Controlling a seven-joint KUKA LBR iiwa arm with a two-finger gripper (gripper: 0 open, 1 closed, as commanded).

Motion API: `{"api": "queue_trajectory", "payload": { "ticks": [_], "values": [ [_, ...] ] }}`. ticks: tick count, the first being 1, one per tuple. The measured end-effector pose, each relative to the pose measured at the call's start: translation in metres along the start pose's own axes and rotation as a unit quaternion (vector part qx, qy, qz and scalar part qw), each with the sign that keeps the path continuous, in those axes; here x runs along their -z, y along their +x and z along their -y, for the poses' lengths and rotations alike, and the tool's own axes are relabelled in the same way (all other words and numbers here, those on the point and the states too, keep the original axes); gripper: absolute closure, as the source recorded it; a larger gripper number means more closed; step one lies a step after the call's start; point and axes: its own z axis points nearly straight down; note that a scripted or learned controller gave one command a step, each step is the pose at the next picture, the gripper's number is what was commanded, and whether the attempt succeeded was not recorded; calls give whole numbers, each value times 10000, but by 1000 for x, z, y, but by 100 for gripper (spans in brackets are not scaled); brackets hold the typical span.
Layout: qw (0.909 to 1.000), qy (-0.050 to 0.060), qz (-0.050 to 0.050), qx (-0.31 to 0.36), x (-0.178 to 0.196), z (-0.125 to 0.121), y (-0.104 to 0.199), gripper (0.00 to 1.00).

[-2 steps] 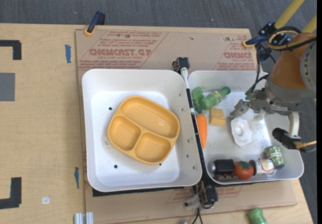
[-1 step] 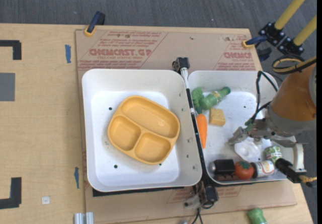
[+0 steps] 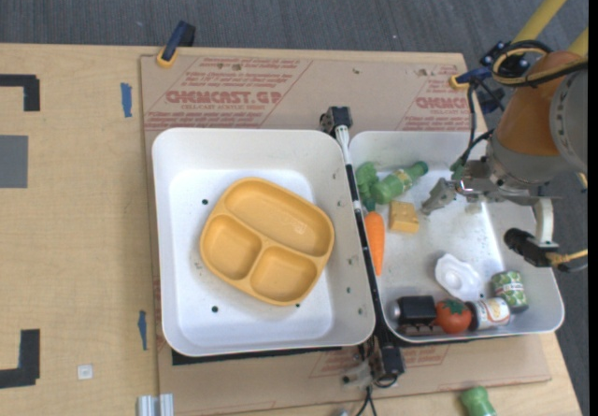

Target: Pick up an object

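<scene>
Gripper over right bin, open floor beneath, toys lining edges.

A yellow three-part plate lies in the left bin, on cardboard covering the wooden bench.

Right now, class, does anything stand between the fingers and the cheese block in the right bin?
Nothing visible does. The fingers hang just right of the cheese block, with bare bin floor between them.
</scene>
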Motion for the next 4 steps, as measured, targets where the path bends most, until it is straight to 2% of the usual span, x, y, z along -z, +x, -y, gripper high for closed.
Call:
{"api": "queue_trajectory", "payload": {
  "ticks": [1,2,3,4],
  "values": [
    [9995,11,-11,312,0,67,65,0],
    [9998,-8,-3,177,0,0,76,0],
    [9998,-21,-1,183,11,-1,76,100],
    [9959,6,-2,-903,100,40,102,100]
  ]
}}
